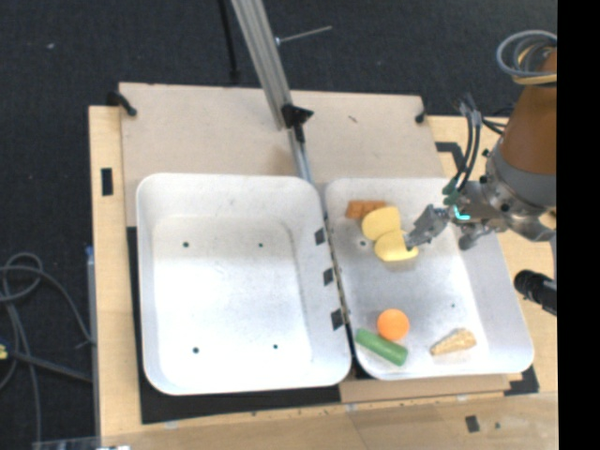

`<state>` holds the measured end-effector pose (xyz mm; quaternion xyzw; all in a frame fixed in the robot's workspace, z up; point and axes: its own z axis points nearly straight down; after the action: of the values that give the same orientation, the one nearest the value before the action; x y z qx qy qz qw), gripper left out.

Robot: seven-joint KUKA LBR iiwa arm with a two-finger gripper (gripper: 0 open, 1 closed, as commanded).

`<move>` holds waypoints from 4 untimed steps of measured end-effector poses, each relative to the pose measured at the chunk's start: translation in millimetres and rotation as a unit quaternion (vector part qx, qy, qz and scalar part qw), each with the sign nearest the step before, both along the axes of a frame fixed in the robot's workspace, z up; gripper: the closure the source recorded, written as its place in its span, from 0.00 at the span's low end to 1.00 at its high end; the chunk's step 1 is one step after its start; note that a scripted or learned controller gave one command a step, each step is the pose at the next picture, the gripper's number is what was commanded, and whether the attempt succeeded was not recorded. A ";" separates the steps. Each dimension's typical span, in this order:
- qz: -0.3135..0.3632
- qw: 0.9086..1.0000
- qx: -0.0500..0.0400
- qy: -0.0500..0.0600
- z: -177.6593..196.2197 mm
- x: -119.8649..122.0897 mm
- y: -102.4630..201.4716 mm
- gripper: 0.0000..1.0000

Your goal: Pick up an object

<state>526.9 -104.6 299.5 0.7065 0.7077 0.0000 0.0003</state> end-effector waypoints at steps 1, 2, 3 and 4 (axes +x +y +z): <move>-0.001 1.000 0.000 -0.002 1.7 0.5 -0.1 0.00; -0.002 1.000 -0.001 0.001 -43.5 5.0 -7.8 0.00; -0.002 1.000 -0.001 0.002 -94.6 3.0 -19.5 0.00; -0.002 1.000 0.000 0.002 -154.6 4.6 -13.1 0.00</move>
<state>531.6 -117.7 145.0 0.7080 0.7062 -0.0018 -0.0014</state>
